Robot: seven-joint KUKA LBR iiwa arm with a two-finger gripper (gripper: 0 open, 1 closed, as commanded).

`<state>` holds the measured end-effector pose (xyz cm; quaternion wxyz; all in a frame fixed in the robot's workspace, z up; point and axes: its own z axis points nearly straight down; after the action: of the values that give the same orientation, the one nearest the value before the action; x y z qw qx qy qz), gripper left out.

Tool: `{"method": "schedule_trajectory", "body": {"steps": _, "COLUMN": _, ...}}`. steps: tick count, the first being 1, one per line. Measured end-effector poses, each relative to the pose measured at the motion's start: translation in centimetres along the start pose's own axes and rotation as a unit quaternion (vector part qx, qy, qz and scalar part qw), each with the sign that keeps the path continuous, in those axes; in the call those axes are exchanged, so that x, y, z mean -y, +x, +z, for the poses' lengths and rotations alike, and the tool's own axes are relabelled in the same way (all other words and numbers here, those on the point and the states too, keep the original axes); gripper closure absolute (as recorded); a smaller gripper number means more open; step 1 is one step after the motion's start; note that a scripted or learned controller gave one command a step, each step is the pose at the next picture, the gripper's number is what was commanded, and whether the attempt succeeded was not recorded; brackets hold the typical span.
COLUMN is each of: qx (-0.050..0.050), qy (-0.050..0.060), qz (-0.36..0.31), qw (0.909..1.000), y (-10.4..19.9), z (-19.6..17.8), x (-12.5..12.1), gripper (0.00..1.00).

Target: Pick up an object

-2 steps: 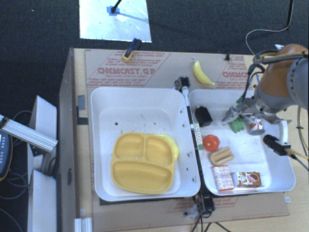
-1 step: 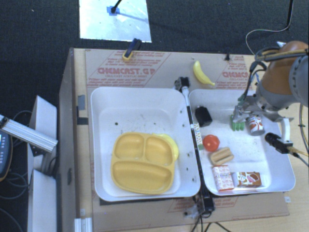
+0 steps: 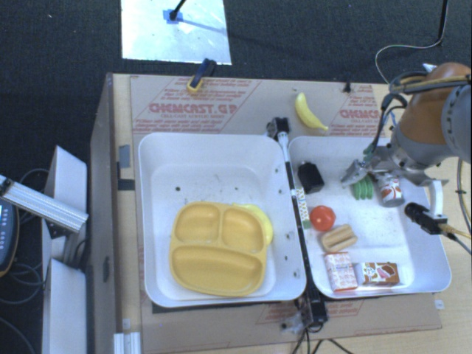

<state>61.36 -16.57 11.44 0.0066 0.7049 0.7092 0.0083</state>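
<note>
My gripper (image 3: 359, 169) hangs over the upper middle of the right bin (image 3: 435, 268), directly above a small green ridged object (image 3: 361, 189). A red-and-white can (image 3: 389, 191) lies just right of the green object, partly under the wrist. Also in this bin are a black block (image 3: 310, 177), a red tomato (image 3: 322, 217), a tan bun (image 3: 338, 237), a pink-and-white carton (image 3: 340, 271) and a brown carton (image 3: 379, 273). I see nothing held in the gripper.
The left bin (image 3: 158, 198) holds a yellow divided tray (image 3: 218, 248). A banana (image 3: 310, 113) lies on the bench behind the right bin. The grey arm with its orange band (image 3: 435, 116) and cables crosses the right bin's far right side.
</note>
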Motion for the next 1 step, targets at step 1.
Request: {"method": "schedule_trajectory", "body": {"steps": 1, "qx": -0.004, "qy": 0.003, "qz": -0.002, "qw": 1.0000, "y": -1.34, "z": 1.27, "x": -0.08, "gripper": 0.00}}
